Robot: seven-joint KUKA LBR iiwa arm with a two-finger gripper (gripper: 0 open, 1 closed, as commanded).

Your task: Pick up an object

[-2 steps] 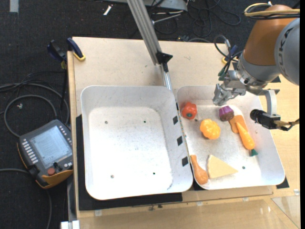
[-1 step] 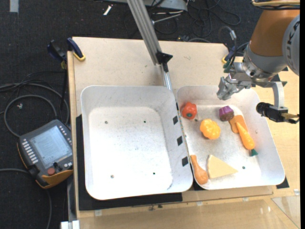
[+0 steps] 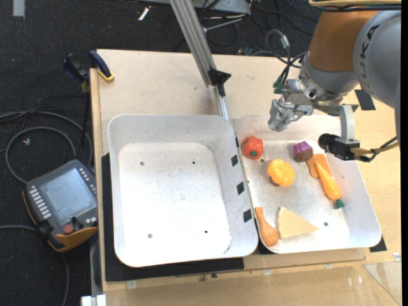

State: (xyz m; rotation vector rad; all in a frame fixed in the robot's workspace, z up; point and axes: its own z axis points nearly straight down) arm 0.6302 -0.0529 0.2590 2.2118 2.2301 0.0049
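Gripper [image 3: 281, 116] up high here, hanging over the twelve o'clock edge of the right bin [image 3: 372, 229], and nothing is in its grasp. Whether it's spread or closed, I can't tell from this angle; the tip is a grey blur.

Out from there: at seven o'clock of it, close by, sits the red pepper [image 3: 253, 147], tucked near the bin's wall. At five o'clock, the small purple piece [image 3: 302, 150], touching or just beside the top of the carrot [image 3: 326, 177], which runs off toward four o'clock. Straight down at six, the yellow pepper [image 3: 281, 172], standing apart from its neighbours. Further along at six, near the bin's lower rim, the beige wedge [image 3: 295, 223] with an orange piece [image 3: 268, 229] right against its nine o'clock side. The left bin [image 3: 172, 183] lies at eight o'clock on the counter [image 3: 159, 81].

So I read this as the approach step, no pick made yet. Any of these could be the target. Next it needs to settle over one, and the yellow pepper looks the cleanest choice, then descend straight with room on both sides. The purple piece and carrot are crowded, a riskier grab.
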